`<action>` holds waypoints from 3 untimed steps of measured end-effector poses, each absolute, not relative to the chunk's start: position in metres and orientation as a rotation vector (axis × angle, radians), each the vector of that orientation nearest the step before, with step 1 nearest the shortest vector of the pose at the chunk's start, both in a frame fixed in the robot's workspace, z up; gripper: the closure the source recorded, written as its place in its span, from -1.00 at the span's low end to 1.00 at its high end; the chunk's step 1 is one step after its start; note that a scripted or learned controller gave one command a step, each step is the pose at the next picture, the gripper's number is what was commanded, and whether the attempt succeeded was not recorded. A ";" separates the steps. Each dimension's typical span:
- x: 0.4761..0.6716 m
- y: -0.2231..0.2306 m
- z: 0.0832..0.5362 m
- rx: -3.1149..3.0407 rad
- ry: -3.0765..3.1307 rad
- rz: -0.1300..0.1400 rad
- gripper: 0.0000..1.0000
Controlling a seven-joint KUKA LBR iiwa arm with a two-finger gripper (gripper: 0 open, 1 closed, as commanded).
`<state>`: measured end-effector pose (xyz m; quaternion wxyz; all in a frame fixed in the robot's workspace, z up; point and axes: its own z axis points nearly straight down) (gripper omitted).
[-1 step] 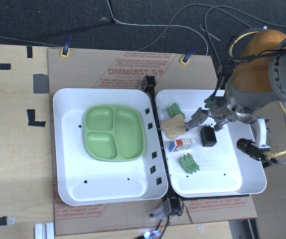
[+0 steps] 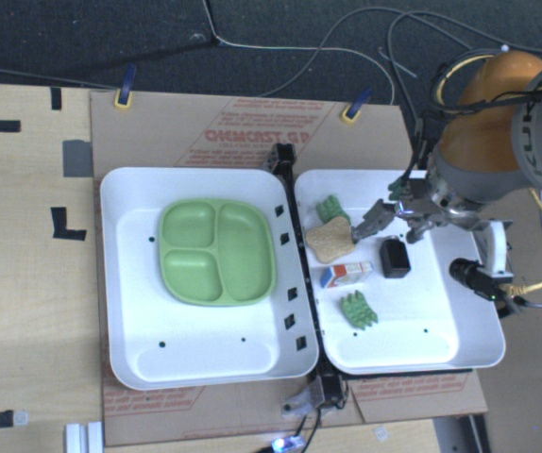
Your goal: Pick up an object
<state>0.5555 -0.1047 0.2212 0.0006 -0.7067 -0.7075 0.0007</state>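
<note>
The arm (image 2: 483, 130) is extended in from the right, orange band uppermost, wrist bent down and leftward. The gripper (image 2: 396, 221) is held low, its two fingers (image 2: 373, 220) spread apart, nothing clasped between them.

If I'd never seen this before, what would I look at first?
Probably the green plate, sitting alone in the left bin. Next, the big grey and orange arm reaching in from the right, with its gripper over the right bin. Under it lies a small jumble: a tan sponge, a black block, a little carton and two green toys.
</note>
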 end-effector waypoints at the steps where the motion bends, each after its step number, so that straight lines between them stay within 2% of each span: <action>1: 0.552 -0.107 0.177 -2.218 -2.219 0.007 -1.00; 2: 0.553 -0.102 0.132 -2.217 -2.219 0.007 -1.00; 3: 0.554 -0.102 0.107 -2.219 -2.222 0.001 -1.00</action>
